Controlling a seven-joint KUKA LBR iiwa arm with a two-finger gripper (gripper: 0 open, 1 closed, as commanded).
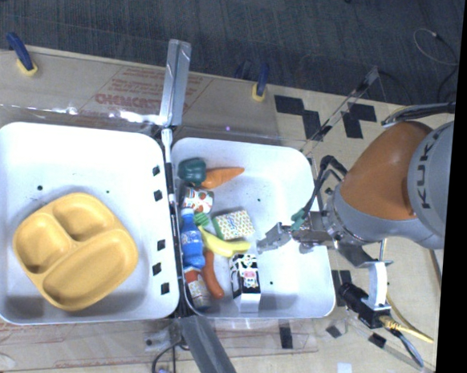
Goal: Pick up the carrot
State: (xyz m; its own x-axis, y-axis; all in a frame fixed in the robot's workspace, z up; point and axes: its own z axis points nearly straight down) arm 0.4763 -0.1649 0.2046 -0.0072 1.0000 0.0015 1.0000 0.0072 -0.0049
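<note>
We look down on a tan bench carrying two shallow white bins side by side. Our tool hangs low over the right bin, its two fingers slightly parted around nothing. The carrot lies up and to the left of the tool, near the bin's far wall, its tip pointing right and its blunt end touching a dark green toy vegetable. Just left of the tool rests a yellow banana beside a patterned box; a cow-print carton sits just below it. Far left, the other bin holds a yellow divided plate.
</note>
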